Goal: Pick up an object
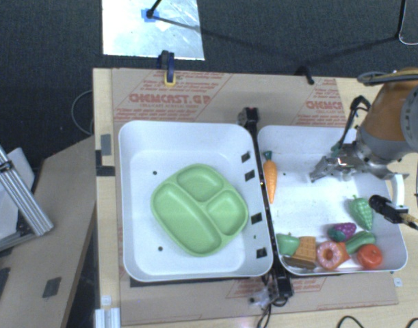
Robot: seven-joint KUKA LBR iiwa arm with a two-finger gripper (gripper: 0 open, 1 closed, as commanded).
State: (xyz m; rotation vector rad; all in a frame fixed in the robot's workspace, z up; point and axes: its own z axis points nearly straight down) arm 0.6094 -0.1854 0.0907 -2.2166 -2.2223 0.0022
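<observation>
Nothing picked yet, by the look of it. The gripper (323, 173) hangs over bare floor of the right bin (301, 203), with no object between its fingers; whether they are spread or pressed together cannot be told. The toy carrot (269, 175) lies to its left against the bin wall. The toy food pile lies below it: doughnut (330, 254), tomato (370, 255), grapes (342, 231), waffle piece (305, 251). The green divided plate (199, 209) sits in the left bin (137, 183), well apart. Left to do: choose, descend, grasp, lift.
</observation>
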